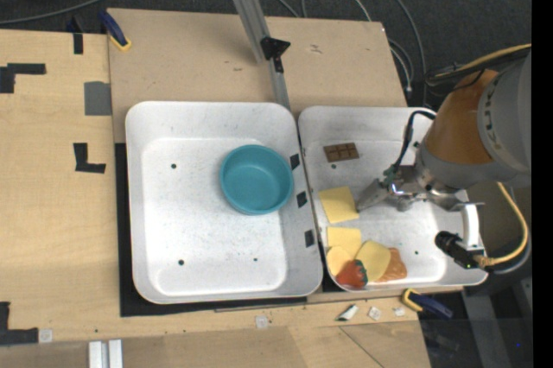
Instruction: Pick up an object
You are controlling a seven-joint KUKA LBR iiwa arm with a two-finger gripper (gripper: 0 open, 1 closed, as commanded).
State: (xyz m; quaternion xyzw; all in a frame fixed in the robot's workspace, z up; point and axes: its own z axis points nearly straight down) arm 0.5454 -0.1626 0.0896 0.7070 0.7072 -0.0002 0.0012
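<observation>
So the gripper (373, 195) sits low in the right bin (380, 123), pointing toward 9 o'clock. Can't tell how it's set from this angle; it's just a dark metal wedge with the tip right next to the nearest yellow cheese-like slice (339, 204), maybe touching its 3 o'clock edge. Nothing looks held.

That slice seems the likely target. My guess: light, flat, probably rigid plastic play food, lying flush on the bin floor, so the top face is no use. I'd pinch across two opposite edges, and expect it to skate on the smooth white plastic.

At 6 o'clock from it are another yellow slice (343, 240), a yellow wedge (373, 257), something orange (394, 267) and a red strawberry-like piece (352, 273), all bunched together. A small brown chocolate-like bar (340, 153) sits at 12 o'clock, on its own.

Way out at 9 o'clock, the left bin (164, 142) has a teal bowl (256, 179); its rim would be easier to grab.
</observation>
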